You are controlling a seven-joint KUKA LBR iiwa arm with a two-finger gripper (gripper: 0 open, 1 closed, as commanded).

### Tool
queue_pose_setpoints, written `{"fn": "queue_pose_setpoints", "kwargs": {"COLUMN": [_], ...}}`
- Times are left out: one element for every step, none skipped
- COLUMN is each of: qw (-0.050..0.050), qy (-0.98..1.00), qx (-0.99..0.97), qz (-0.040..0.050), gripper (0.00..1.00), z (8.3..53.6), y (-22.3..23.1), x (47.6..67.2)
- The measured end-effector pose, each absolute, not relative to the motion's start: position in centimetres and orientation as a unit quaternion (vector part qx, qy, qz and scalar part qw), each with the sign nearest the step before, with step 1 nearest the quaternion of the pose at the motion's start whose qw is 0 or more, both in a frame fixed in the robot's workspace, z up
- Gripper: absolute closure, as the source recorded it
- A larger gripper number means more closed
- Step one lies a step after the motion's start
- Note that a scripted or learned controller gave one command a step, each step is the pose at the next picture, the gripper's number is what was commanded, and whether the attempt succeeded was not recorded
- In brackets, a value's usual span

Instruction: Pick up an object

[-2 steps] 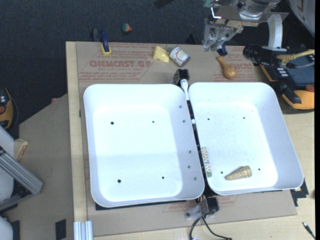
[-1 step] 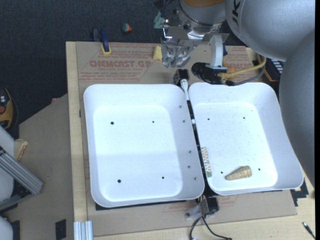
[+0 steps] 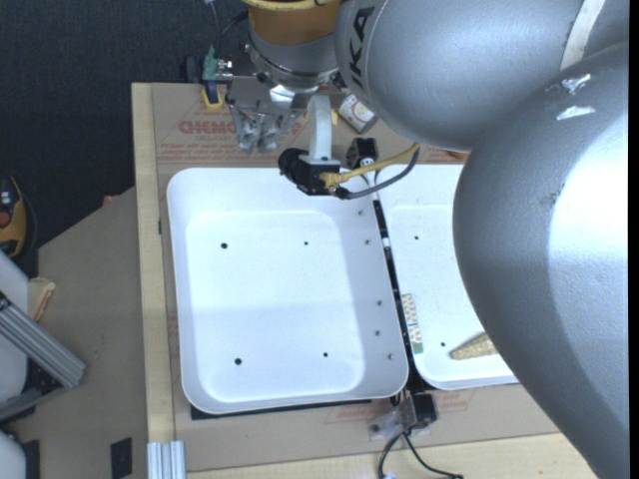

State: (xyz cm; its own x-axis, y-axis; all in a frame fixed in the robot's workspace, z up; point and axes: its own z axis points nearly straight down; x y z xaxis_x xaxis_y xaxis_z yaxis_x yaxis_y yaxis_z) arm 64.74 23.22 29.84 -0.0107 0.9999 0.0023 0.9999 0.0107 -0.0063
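Both bins are seen as white: left bin point(image 3: 200, 267) w/ small black dots, right bin point(image 3: 434, 267) w/ a tan piece point(image 3: 473, 347) at its lower edge. The surface point(image 3: 150, 168) is shown as light tan w/ red lettering near the top. The arm point(image 3: 519, 118) is rendered in grey, w/ an orange band point(image 3: 290, 3) above the wrist. A black cable point(image 3: 310, 173) w/ yellow wire is noted. Backdrop point(image 3: 80, 48) is dark.

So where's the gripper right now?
The gripper hangs at the top of the camera view, over the bench just beyond the far rim of the left bin.
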Motion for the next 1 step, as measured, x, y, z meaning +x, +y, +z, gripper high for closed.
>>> {"fn": "queue_pose_setpoints", "kwargs": {"qw": [-0.001], "qy": [-0.704], "qx": [-0.711], "qz": [0.0016], "gripper": [1.00], "z": [32.84], "y": [12.53], "x": [64.25]}}
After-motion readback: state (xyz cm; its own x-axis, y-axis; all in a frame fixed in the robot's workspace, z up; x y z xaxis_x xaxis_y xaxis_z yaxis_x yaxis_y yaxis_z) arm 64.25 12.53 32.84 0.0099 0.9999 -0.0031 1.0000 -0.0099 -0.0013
